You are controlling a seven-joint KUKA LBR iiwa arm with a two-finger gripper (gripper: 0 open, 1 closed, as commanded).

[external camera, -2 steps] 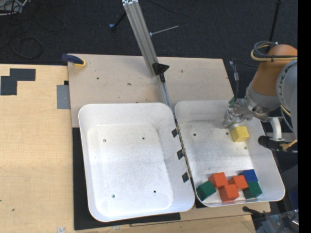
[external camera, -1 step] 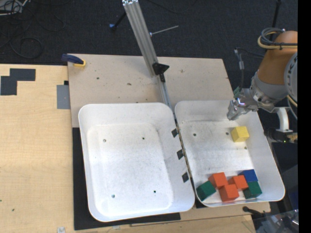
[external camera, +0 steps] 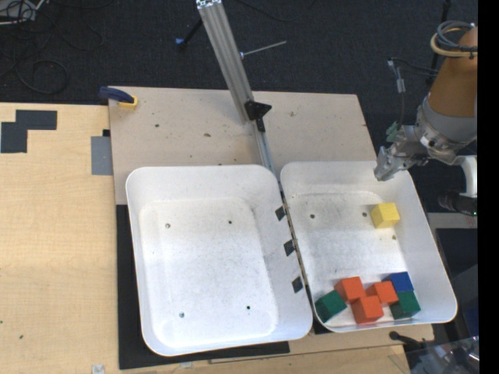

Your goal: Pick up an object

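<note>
Yellow block [external camera: 385, 214] lies alone in the right bin [external camera: 437, 259], near the gripper [external camera: 386, 169]; finger state unclear.

The scene was evenly and fairly brightly lit, seemingly from overhead, though no lamp showed. The two white bins, the left bin [external camera: 204, 255] and the right bin [external camera: 355, 244], were the brightest areas, close to washed out, with only faint grey shading marking their inner walls. Shadows were soft and short; a thin dark line ran under the left bin's near edge. The dark floor [external camera: 327, 45] above the bench fell almost to black, swallowing cable detail. The picture was slightly soft and grainy overall, and the arm [external camera: 452, 92] at the right looked mildly blurred.
</note>
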